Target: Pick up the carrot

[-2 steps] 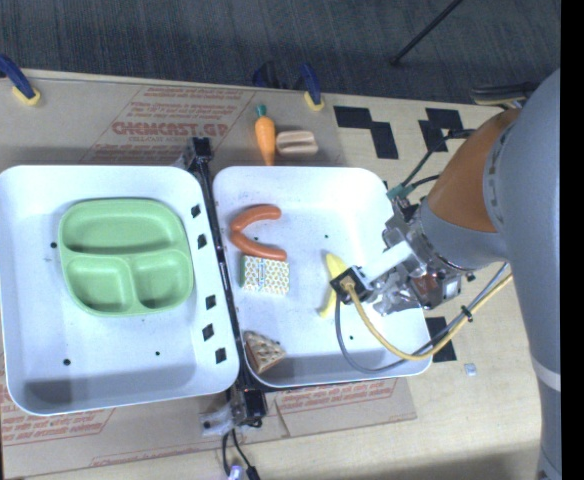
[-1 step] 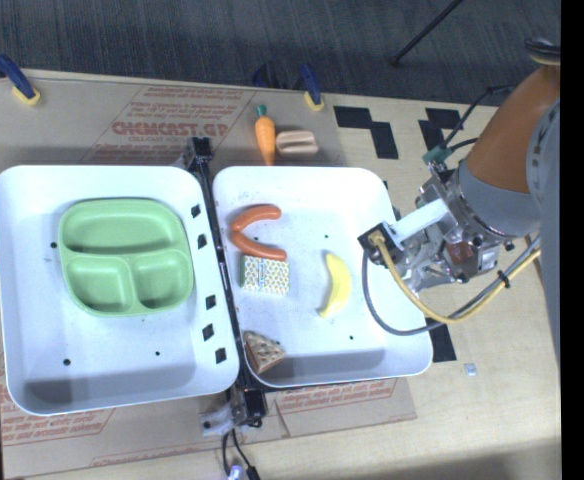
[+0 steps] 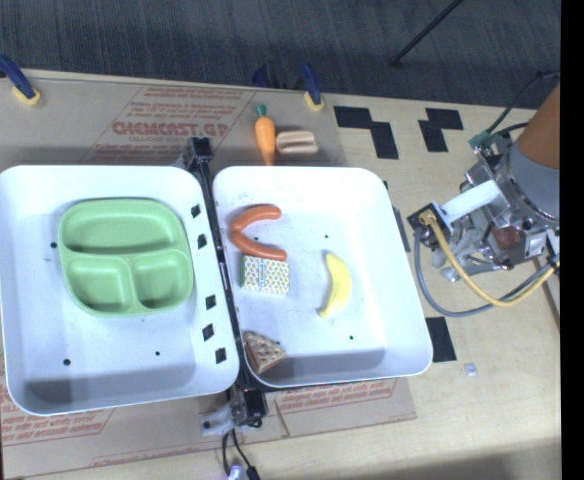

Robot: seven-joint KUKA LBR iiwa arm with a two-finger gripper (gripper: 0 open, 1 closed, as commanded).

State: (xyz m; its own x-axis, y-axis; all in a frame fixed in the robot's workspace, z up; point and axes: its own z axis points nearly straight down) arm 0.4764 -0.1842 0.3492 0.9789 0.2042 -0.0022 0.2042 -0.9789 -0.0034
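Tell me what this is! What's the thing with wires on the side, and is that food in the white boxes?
That is a robot arm reaching in from the right. Its gripper, the pinching hand, sits beside the bins, away from the food. One camera looks down from above. The left bin holds a green divided plate. The right bin holds two sausages, a banana, a wafer and a bread slice, probably toys. The carrot it should grab lies outside, on the bench, beside a bun.
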